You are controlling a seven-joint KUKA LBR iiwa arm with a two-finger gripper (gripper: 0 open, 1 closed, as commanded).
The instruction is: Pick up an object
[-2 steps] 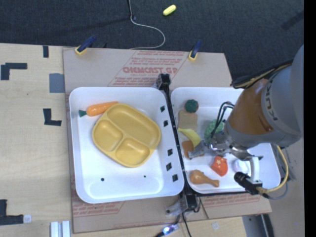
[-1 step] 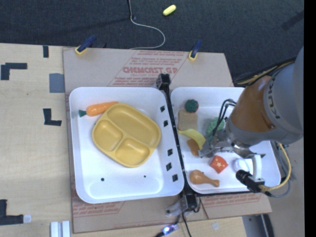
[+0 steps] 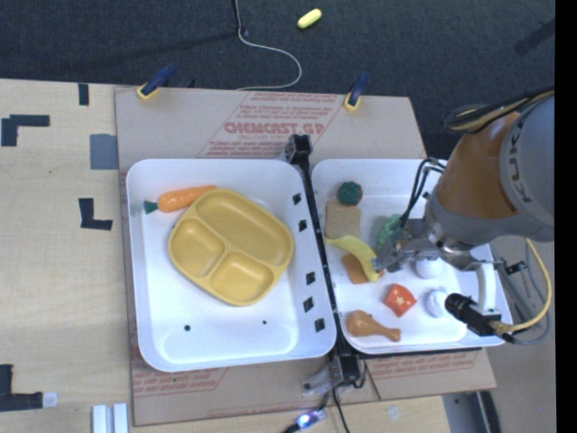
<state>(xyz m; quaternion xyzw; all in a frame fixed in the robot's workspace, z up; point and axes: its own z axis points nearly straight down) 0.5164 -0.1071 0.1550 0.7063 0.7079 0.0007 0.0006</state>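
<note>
Even, diffuse overhead light; white bins point(image 3: 144, 242) bright without glare, shadows soft and short; focus slightly soft throughout, dark floor point(image 3: 108, 16) grainy.

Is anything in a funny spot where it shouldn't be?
Yes. A small yellow object lies on the dark floor beyond the bench, away from both bins. The carrot sits in the left bin beside the yellow divided tray, not in a compartment.
</note>
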